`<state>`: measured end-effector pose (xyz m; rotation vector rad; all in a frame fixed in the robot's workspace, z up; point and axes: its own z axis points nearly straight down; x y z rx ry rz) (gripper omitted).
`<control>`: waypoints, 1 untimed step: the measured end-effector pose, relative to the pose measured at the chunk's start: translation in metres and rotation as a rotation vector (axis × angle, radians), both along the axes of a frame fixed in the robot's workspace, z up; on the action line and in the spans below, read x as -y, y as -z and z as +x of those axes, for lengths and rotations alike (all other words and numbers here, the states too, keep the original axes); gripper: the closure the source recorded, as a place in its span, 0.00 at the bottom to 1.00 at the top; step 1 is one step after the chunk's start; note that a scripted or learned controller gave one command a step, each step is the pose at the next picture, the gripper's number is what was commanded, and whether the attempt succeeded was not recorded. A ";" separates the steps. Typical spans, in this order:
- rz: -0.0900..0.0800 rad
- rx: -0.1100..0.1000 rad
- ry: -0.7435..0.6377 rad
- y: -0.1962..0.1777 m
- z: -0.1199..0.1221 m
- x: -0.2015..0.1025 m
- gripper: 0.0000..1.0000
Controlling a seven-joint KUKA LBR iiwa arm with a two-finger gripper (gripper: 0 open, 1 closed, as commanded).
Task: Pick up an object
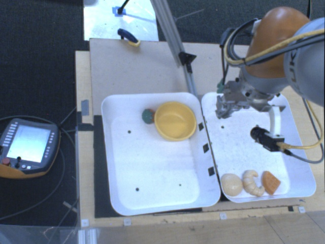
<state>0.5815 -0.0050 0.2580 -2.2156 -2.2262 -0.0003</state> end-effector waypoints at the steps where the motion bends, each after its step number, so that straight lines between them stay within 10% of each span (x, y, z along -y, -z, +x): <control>1: 0.001 0.001 0.001 -0.001 0.013 -0.055 1.00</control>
